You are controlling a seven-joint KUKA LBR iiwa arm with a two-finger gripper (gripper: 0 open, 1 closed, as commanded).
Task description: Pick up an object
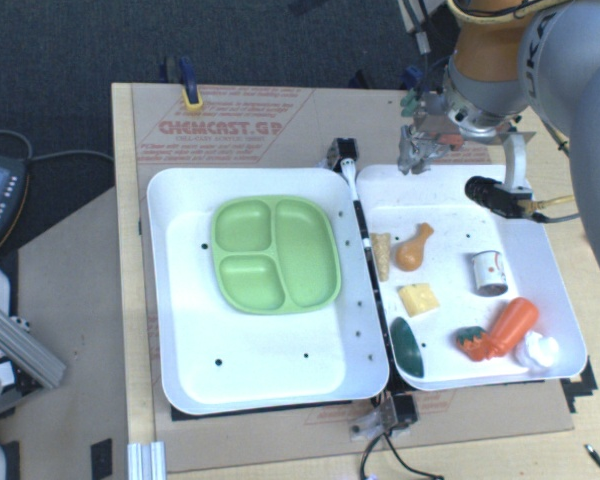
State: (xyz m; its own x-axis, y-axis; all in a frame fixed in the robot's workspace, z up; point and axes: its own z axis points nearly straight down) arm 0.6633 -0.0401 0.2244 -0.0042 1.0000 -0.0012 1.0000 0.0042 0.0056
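Hovering gripper (417,161) above right bin's (570,298) far rim, holding nothing.
Jaws' state impossible to tell; lying within that bin: drumstick (413,247), can (489,272), carrot (500,329), cheese (418,299).

My one camera sits fixed above the bench (140,268), looking down at a slant. Both white bins (180,368) fill mid-frame; the arm (540,28) enters upper right.

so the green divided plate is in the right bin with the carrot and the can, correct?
Not quite. The camera view shows the green divided plate alone in the left bin. The carrot and the can are in the right bin.
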